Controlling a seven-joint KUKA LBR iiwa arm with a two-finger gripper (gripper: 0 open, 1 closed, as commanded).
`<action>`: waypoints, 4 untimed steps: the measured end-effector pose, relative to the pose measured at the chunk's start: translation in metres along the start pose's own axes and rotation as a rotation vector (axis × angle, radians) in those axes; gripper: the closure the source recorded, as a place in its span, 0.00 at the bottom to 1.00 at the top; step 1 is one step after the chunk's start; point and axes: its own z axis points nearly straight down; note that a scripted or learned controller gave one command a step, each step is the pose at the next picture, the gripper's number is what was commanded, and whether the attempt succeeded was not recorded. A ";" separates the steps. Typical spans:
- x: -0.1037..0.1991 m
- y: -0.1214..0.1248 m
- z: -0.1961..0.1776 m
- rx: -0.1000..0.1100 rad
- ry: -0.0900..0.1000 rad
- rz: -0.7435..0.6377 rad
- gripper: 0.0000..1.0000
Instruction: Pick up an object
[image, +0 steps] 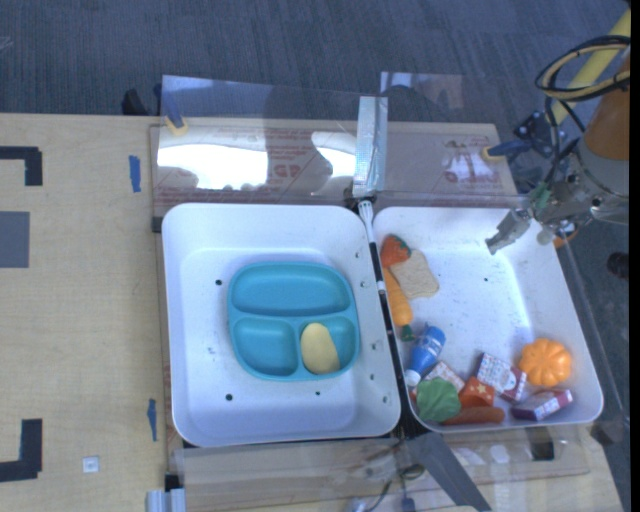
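Gripper (503, 238) hangs over right bin's (560, 270) far corner, whether fingers clenched or released unclear

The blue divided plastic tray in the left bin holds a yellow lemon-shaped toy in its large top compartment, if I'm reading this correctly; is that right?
Not quite. The camera view shows the yellow lemon-shaped toy in the lower right compartment of the blue divided plastic tray, not the large top one. The tray does sit in the left white bin.

You get single fixed camera above bench, angled down, far enough to frame both shallow white plastic bins (190, 300) whole; arm enters from right.
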 end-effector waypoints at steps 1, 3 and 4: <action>0.042 -0.019 0.000 -0.007 -0.003 -0.125 0.00; -0.013 -0.116 0.121 -0.014 0.000 -0.117 0.00; 0.017 -0.032 0.127 -0.015 -0.006 -0.205 0.00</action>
